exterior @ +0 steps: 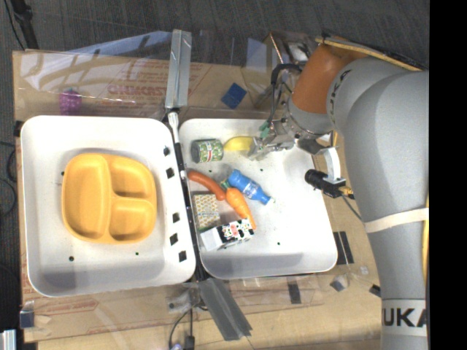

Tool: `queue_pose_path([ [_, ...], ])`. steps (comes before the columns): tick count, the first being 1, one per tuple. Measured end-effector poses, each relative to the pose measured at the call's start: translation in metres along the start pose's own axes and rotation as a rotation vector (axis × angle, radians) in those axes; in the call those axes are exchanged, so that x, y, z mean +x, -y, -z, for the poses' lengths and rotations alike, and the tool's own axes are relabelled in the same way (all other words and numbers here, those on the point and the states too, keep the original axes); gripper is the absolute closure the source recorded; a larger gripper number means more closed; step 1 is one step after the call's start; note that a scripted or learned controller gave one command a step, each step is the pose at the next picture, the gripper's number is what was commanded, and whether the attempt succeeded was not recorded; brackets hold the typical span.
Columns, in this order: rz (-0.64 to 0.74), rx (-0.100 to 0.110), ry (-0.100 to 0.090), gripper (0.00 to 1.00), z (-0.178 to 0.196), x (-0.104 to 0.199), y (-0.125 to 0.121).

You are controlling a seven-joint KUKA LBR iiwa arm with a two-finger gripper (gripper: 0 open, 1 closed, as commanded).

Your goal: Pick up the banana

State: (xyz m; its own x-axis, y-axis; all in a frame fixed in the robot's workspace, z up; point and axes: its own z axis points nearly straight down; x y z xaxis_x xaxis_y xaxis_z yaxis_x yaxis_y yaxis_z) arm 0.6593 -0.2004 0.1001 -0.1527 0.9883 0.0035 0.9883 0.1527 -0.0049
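The left bin (44, 195) holds a yellow divided tray (109, 195); it plays no part in this step. The right bin (306, 224) holds the work items. From its left side: a green can (208, 151) lies at the far left corner, an orange carrot (219, 188) runs diagonally below it, and a small patterned packet (206, 210) and a black-and-white carton (230, 233) lie nearer. A blue bottle (249, 187) lies tilted just right of the carrot.

The banana (237, 145) (a pale yellow shape, partly hidden) lies at the far edge of the right bin, just right of the can and just left of the gripper (268, 143).

Step in hand, as judged: approach and close on the banana. To do this well:

1. Centre the fingers over the banana's middle, not over its right tip.
2. Keep clear of the can, which lies just beside the fruit.
3. Watch the bin's far wall (there is little room behind the banana).
4. Close only once the fruit sits between the fingers, then lift straight up.

Gripper state: it sits low at the banana's right end, near or touching it. Whether it is spread or pressed together cannot be told at this resolution, and nothing is visibly held.
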Motion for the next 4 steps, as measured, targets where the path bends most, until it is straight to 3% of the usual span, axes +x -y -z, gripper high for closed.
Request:
queue_pose_path([
  [1, -0.043, 0.0, 0.003, 1.0, 0.07, 0.067, -0.008],
  [2, -0.044, 0.0, 0.002, 0.0, 0.07, 0.067, -0.008],
  [3, -0.062, -0.001, 0.002, 0.0, -0.011, 0.019, 0.0],
  [4, -0.057, 0.005, 0.0, 1.0, -0.005, 0.019, 0.0],
])
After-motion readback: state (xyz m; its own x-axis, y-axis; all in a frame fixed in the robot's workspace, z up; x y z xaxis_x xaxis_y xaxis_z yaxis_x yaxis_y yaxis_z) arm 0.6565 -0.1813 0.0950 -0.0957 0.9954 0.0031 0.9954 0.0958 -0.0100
